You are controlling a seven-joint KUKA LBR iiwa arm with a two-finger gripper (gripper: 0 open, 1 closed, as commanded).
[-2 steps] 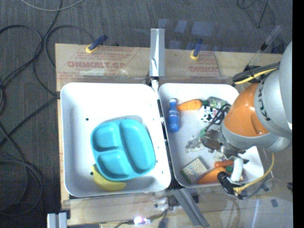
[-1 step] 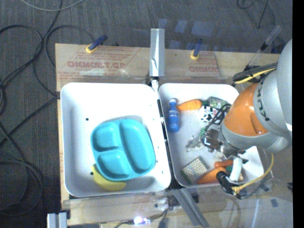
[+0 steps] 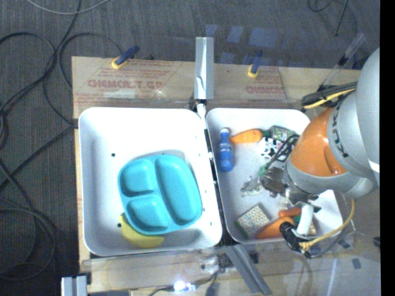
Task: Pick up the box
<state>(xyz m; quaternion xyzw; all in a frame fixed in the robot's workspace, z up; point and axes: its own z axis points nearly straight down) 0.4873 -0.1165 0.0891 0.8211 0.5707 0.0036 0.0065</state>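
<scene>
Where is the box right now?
In the right bin, near its front edge: the box lies beside an orange object, just below-left of the arm's wrist.

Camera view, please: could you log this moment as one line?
arm over right bin | box lying in bin, not held | left bin: blue tray

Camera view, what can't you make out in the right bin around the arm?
- Gripper: under the arm's wrist; open or shut is not readable.
- Box: its right end runs under the arm.
- Orange items beside it: partly covered, identity unclear.
- Yellow object in the left bin: mostly under the blue tray.
</scene>
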